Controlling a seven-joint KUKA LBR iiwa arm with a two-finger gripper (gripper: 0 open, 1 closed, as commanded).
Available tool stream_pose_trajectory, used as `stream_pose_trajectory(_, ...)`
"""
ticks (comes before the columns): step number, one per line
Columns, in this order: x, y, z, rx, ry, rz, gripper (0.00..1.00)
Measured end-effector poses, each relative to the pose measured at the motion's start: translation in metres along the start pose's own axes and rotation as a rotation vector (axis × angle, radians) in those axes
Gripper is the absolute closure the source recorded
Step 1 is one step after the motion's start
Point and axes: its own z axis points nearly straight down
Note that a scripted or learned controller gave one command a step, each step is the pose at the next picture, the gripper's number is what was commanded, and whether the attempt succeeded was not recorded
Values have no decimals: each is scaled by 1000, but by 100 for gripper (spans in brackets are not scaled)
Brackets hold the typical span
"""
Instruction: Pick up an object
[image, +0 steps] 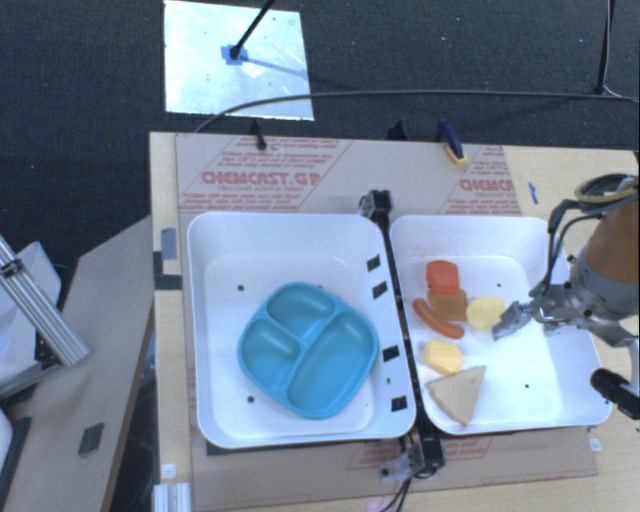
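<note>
Claw (508, 322) sits low in the right bin (560, 400), whether clenched or released I cannot tell, its tip just at three o'clock of the yellow round piece (484, 312), with nothing visibly gripped.

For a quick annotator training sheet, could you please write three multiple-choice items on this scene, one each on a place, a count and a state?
1. Where does the blue plastic divided plate lie?
A. left white bin
B. right white bin
C. bare bench

2. How many compartments does that plate have?
A. two
B. three
C. five

3. How does the plate lie?
A. upside down
B. on edge
C. flat, hollows up

Answers:
1 A: the blue plastic divided plate rests on the floor of the left white bin, while the pincer is over the right white bin.
2 B: three hollows show.
3 C: its hollows face the camera.
</note>
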Motion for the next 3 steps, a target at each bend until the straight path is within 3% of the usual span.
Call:
stream_pose_trajectory(1, -3, -2, 42, 0, 0, 0, 0)
stream_pose_trajectory(2, -3, -1, 30, -4, -2, -1, 100)
stream_pose_trajectory(3, 4, -6, -21, -6, -1, -3, 100)
